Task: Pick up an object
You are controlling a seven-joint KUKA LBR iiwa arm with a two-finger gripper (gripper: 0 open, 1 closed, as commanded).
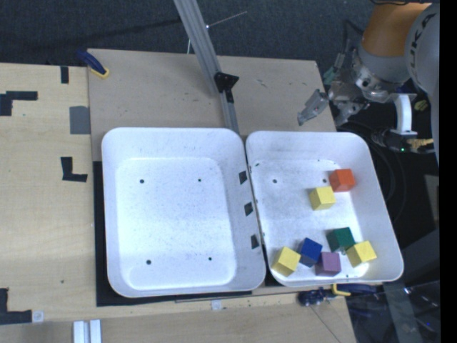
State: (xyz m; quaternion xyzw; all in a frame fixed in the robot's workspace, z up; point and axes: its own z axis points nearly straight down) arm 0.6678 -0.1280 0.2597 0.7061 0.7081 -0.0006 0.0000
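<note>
Shallow white plastic bins: two, side by side – left bin [114, 156], right bin [371, 163].

Small cubes in right bin: seven.
- Yellow cubes: three – one mid-bin [321, 197], one at near right corner [362, 253], one at near left corner [287, 261].
- Orange cube: one [342, 179].
- Dark green cube: one [340, 239].
- Blue cube: one [310, 251].
- Purple cube: one [329, 263].

orange cube [342, 179], blue cube [310, 249], white bins [114, 191]
</note>
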